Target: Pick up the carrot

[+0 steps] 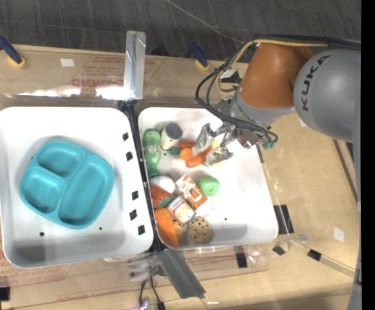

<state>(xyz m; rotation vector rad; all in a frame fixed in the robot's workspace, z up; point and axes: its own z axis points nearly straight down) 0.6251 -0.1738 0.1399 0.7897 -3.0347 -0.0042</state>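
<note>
gripper (211,144) was seen low in right bin (255,199), fingers closed around carrot (197,154) near green bottle (152,148) | risk: grip judged shallow (orange tip pinched only), so slipping on lift was thought likely

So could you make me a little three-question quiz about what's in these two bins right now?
1. True or false: the teal divided plate lies in the left bin.
2. The gripper is over which bin: A left, B right?
3. Fill in: the orange thing right at the gripper's tip is the ____.

Key: 1 true; 2 B; 3 carrot.
</note>
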